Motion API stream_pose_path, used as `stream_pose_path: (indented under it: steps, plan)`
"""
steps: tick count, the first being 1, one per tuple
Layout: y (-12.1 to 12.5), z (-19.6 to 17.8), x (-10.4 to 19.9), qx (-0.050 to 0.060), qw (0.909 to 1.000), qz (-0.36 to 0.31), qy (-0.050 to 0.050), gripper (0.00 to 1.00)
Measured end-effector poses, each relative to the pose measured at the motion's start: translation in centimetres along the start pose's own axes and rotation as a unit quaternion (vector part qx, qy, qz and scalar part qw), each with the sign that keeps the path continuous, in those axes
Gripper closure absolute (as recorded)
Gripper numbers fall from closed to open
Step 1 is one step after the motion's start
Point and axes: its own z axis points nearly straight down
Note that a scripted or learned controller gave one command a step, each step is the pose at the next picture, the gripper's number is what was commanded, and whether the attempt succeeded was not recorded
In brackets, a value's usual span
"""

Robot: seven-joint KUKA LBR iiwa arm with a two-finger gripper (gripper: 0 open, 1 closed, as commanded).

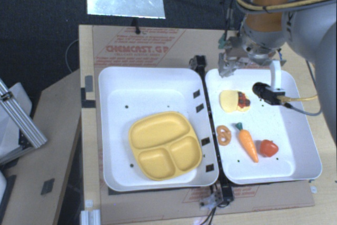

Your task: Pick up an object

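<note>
Now | end effector (228,68) seemingly above bin rim, state unclear | carrot (247,144) well below

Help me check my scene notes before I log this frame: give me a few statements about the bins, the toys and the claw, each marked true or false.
1. The yellow divided tray lies in the left bin. True.
2. The carrot lies inside the tray. False: it lies in the right bin, between the pretzel and the red pepper.
3. The claw hangs over the far left corner of the right bin. True.
4. The claw holds the pretzel. False: the pretzel lies on the bin floor, apart from the claw.
5. The pale yellow toy with a red patch lies farther from the camera than the carrot. True.
</note>
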Motion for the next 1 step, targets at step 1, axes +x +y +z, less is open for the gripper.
stream_pose_path:
  steps: [1]
  plan:
    - [-0.43,0.03,6.12,0.001,1.0,-0.001,0.0,1.0]
